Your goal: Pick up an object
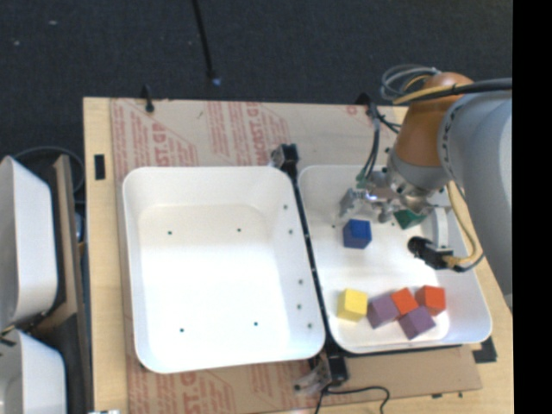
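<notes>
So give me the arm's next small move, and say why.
Probably a short shift toward the blue cube, then straight down. The gripper hangs in the right bin just above and right of that cube, which sits apart from the yellow, purple and orange blocks.

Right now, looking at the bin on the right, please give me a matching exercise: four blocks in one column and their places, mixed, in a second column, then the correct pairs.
Things:
1. blue block
2. yellow block
3. green block
4. rightmost orange block

Places:
A. at the left end of the front cluster
B. alone in the middle of the bin, just below the pincer
C. at the right end of the front cluster
D. partly hidden beside the arm's wrist

Pairs: 1-B, 2-A, 3-D, 4-C
</notes>
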You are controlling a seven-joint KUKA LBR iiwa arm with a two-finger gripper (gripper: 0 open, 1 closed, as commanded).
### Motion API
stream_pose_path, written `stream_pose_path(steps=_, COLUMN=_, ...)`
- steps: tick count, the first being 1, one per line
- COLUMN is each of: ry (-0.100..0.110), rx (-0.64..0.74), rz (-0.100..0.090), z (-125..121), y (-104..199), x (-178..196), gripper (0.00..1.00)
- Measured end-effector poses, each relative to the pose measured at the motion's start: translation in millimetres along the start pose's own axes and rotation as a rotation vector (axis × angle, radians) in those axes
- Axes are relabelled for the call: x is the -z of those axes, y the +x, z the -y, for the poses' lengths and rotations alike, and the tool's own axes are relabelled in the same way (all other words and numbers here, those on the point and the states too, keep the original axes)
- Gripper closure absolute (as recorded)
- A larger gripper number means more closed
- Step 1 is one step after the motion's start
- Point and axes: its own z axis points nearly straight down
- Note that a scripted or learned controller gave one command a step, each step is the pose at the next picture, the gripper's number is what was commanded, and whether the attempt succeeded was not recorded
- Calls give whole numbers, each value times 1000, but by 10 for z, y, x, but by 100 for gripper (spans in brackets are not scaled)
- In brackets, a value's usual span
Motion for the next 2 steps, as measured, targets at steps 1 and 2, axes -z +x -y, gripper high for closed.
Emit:
stream_pose_path(steps=1, ry=-6, rx=-79, rz=2, z=-161, y=-366, x=927, gripper=0)
stream_pose_path(steps=2, ry=1, rx=-78, rz=1, z=-148, y=-353, x=885, gripper=0)
